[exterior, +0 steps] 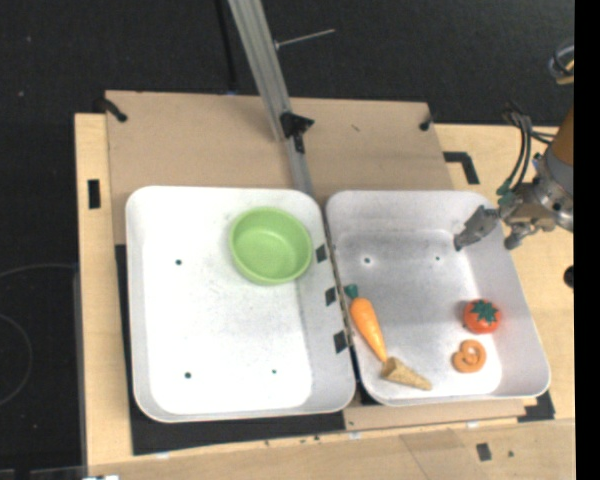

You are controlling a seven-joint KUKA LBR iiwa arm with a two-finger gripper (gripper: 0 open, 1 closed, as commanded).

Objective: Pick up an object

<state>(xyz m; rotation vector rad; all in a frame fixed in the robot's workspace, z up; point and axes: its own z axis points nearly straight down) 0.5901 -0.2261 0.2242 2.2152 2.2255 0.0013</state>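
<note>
My gripper (495, 230) hangs over the right bin's (400, 218) upper right corner with its two fingers spread open and nothing between them. Below it in the same bin lie a red tomato (482, 315) and an orange pretzel (469, 356) near the right wall. An orange carrot (367, 325) lies along the bin's left wall, with a tan wedge (406, 373) just below its tip. A green bowl (270, 246) sits upright in the left bin (180, 368), near its upper right corner.
A grey metal pole (265, 68) slants from the top of the view down to the gap between the bins. Brown board (360, 148) lies behind the bins. Cables hang at the arm's wrist on the far right.
</note>
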